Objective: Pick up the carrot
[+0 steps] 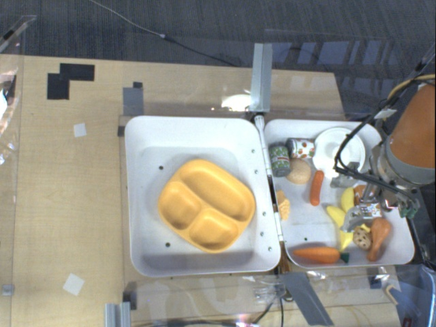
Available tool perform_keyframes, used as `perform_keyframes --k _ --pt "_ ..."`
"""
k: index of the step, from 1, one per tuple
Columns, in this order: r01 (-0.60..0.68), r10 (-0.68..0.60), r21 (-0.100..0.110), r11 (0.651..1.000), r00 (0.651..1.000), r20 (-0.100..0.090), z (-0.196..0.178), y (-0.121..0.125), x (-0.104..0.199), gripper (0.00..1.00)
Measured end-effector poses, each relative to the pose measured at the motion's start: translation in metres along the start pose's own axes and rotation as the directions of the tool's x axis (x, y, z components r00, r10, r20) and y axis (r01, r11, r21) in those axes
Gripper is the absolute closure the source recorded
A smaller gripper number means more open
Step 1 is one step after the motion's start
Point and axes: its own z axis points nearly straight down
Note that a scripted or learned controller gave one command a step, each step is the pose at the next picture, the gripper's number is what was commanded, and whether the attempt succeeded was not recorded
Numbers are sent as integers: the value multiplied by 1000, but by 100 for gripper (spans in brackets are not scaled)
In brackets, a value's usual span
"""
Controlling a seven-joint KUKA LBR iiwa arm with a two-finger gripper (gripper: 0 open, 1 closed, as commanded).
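The carrot, orange with a small green tip at its right end, lies flat along the near edge of the right bin. My gripper hangs over the right part of that bin, up and to the right of the carrot and apart from it. It sits above a yellow banana and a cookie. The orange-banded arm covers the bin's right side.
The right bin also holds a small orange sausage, a brown sausage-shaped item, a beige roll, two cans, a white bowl and an orange piece. A yellow divided plate lies in the left bin.
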Motion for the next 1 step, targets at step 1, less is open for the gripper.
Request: perform_keyframes --k 1 --pt "-22 22 0 1000 1000 10 108 26 1 0"
